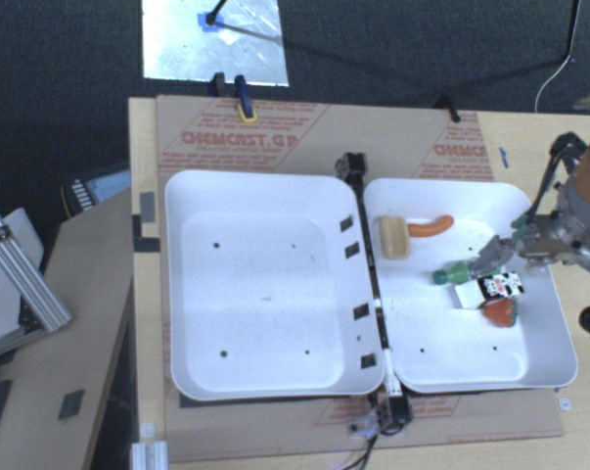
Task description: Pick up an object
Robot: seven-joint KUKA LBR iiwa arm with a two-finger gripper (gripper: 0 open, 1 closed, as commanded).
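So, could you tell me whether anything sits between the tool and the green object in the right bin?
Nothing visible does. The tool sits just right of the green object, with bare right bin floor around them.

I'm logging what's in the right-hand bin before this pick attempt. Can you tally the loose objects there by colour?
Tan: 1, the tan rectangular block
Orange: 1, the orange sausage-shaped piece
Green: 1, the small green object
White: 1, the white box with black markings
Red: 1, the red rounded object
Total: 5
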